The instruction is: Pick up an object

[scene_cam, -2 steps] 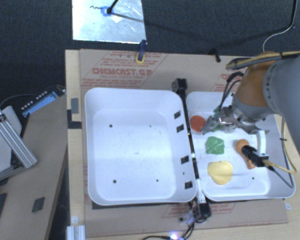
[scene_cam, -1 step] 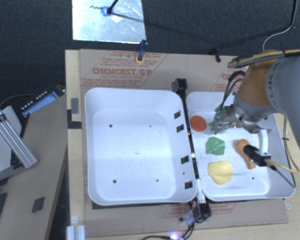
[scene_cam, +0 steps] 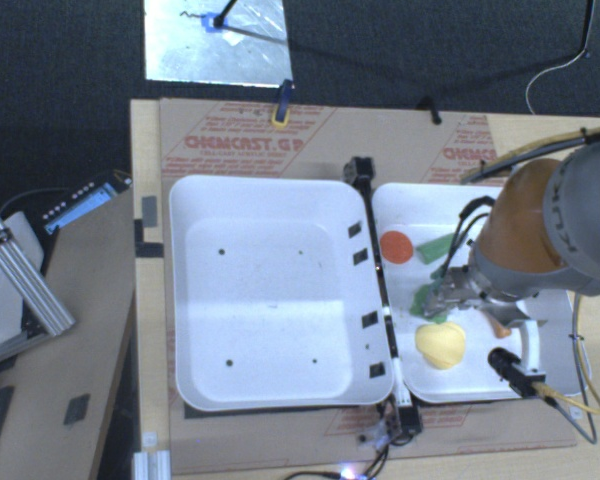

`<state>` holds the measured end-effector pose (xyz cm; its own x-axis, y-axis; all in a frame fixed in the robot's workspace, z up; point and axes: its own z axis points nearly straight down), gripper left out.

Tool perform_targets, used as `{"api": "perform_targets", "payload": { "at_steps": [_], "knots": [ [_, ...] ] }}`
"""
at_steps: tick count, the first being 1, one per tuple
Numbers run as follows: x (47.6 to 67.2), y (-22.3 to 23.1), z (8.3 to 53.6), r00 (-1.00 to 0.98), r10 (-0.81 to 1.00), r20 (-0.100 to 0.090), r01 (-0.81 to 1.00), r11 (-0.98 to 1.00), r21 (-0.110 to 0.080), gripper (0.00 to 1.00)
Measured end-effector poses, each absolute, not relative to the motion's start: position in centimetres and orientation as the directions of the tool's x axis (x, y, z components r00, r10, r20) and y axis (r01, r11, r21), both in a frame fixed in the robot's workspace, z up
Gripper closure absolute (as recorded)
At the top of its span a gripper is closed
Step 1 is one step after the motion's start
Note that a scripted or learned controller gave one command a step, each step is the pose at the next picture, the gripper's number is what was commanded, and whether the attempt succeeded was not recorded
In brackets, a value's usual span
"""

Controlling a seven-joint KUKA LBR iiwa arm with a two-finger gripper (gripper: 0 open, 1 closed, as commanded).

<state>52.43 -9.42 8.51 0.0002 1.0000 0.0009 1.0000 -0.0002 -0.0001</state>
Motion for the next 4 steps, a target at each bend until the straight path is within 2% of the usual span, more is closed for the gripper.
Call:
{"api": "perform_targets", "payload": {
  "at_steps": [1,2,3,4],
  "knots": [
    [48.7,-8.3,8.6,0.000,1.000,-0.001,1.000,0.000,0.006,1.00],
    [53.0,0.0,19.1,-0.015,1.000,0.003,1.000,0.015,0.014,1.00],
    [56.1,2.7,41.3,-0.008,1.000,0.002,1.000,0.008,0.020,1.00],
    [55.3,7.1,31.0,-0.008,1.000,0.001,1.000,0.008,-0.008,1.00]
  ]
}}
